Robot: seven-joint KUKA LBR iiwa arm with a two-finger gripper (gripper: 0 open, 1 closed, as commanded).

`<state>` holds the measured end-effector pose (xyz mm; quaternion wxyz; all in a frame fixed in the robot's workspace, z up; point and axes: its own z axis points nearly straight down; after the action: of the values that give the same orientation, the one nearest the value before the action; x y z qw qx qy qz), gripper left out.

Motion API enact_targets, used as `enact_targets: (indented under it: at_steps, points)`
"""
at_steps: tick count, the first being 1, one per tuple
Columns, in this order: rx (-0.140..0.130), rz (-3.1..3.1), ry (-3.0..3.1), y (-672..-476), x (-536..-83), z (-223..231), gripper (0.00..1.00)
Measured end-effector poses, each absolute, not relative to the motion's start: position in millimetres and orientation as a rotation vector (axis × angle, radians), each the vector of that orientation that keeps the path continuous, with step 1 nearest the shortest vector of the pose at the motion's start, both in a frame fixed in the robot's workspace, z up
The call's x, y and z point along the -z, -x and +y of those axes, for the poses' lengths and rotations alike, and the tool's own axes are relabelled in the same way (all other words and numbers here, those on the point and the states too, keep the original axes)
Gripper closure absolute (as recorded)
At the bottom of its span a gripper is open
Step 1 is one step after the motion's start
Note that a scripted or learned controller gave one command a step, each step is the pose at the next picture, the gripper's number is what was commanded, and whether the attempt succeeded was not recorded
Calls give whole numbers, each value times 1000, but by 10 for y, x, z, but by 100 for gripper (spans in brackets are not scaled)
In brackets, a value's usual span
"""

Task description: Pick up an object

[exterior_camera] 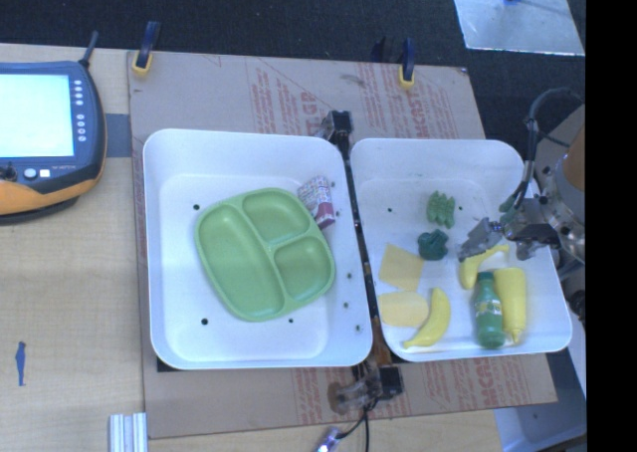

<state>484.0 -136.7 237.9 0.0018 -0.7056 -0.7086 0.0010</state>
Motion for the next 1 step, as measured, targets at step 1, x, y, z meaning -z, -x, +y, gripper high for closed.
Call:
enact_targets:
  at_steps: [1]
  points:
    - [-5,-2224,2211,-4912,-1245,-1805,0]
